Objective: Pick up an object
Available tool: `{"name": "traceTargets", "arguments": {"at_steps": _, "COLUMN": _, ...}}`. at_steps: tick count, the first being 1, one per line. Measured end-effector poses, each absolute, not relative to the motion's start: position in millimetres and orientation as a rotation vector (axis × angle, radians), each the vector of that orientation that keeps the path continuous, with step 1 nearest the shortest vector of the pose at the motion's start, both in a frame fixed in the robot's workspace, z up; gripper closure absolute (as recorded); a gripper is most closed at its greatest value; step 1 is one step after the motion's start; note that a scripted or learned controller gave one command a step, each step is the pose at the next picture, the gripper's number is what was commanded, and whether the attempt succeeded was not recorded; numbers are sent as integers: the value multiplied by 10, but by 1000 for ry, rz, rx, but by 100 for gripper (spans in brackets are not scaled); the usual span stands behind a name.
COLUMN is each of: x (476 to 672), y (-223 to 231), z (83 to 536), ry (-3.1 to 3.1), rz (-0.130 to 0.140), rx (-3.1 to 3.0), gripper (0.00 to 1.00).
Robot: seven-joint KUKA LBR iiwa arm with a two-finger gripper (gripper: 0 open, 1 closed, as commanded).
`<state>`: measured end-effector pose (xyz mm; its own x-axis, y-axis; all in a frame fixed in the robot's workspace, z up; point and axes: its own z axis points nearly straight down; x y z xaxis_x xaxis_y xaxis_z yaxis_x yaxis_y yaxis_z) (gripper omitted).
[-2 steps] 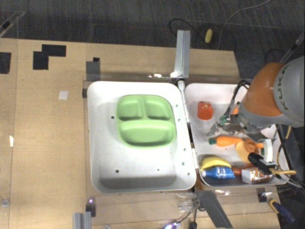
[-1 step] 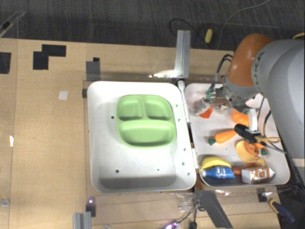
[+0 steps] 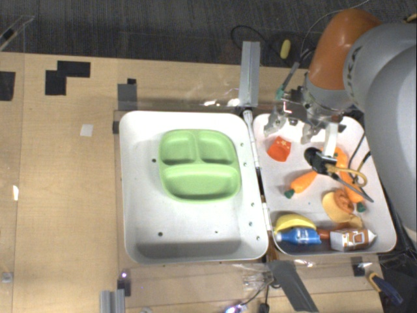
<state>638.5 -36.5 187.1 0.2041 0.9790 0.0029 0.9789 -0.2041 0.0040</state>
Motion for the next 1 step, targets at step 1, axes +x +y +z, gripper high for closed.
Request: {"name": "traceTargets", "arguments": {"at_steps": 1, "x": 6045, "y": -893, "z": 947, "ry": 2044, "rz": 7, "rx": 2385, "gripper": 0}}
